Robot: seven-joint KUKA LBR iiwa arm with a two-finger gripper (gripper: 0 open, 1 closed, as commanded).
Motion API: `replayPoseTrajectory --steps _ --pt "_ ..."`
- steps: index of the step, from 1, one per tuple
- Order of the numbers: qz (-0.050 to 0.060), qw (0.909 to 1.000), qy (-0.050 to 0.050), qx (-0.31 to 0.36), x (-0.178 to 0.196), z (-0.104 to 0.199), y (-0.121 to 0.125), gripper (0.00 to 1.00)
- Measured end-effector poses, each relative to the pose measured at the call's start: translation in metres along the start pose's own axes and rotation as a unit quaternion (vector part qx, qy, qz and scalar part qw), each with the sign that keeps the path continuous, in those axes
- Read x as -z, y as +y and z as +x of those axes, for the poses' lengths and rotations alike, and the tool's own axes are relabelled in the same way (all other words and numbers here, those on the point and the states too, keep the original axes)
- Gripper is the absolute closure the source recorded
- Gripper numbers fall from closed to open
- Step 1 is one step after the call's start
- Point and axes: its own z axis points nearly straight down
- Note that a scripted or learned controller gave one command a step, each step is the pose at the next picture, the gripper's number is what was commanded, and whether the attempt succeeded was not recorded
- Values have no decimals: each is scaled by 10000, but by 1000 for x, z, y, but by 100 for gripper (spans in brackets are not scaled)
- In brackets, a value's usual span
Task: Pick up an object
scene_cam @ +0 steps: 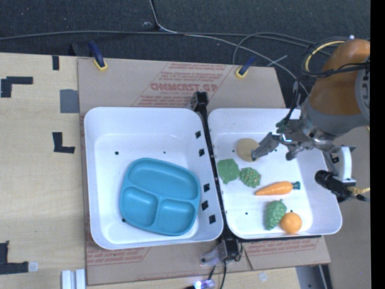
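Hovering spread and holding nothing, the end effector (pixel 278 148) hangs over the right bin (pixel 319 227), one finger (pixel 262 149) just beside the tan disc (pixel 245 149). Descending here could merely nudge that disc toward the green pieces (pixel 228 170), or clip the carrot (pixel 277 188) nearby.

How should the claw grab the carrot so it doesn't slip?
Probably across the thick orange middle of the carrot, coming straight down from above. It lies flat and long, running left to right with its green top at the right, so its two long sides are free. The broccoli crowds its pointed tip.
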Motion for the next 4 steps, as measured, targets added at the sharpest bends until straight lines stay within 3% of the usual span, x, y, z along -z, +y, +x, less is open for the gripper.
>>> replayPoseTrajectory --steps 2,3,4 --pt "-4 10000 -1 6 -101 13 12 0" --pt "-9 10000 2 9 -89 13 12 100" --pt "-41 10000 -3 3 -29 14 8 100"
